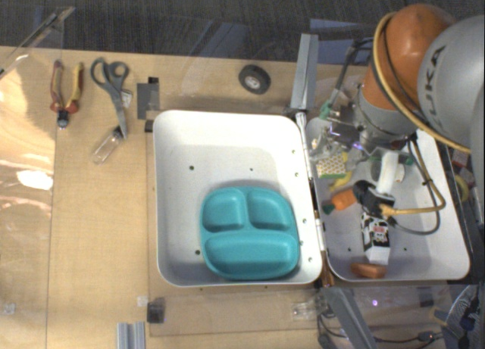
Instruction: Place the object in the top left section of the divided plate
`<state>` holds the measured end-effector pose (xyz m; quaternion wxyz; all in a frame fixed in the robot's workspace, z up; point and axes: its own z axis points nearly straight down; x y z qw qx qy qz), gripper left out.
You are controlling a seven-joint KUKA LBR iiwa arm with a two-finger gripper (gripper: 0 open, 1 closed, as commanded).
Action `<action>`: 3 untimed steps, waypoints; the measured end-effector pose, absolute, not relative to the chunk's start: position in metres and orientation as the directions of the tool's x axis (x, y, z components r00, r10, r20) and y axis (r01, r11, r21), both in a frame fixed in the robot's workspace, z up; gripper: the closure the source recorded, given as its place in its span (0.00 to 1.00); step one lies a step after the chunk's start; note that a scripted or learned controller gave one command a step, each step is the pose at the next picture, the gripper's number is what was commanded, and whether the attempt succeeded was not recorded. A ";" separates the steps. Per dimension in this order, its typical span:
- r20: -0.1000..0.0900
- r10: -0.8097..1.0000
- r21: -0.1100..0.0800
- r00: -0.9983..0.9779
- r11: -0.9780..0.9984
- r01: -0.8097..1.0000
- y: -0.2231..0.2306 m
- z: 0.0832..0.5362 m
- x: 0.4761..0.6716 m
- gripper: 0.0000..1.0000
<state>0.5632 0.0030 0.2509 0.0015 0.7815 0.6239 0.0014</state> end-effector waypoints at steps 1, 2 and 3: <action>0.001 0.997 0.004 0.083 -0.083 0.997 0.072 0.265 0.539 1.00; 0.001 0.985 0.004 -0.172 0.172 0.985 0.146 0.251 0.533 1.00; 0.001 0.985 0.004 -0.172 0.172 0.985 0.145 0.251 0.533 0.00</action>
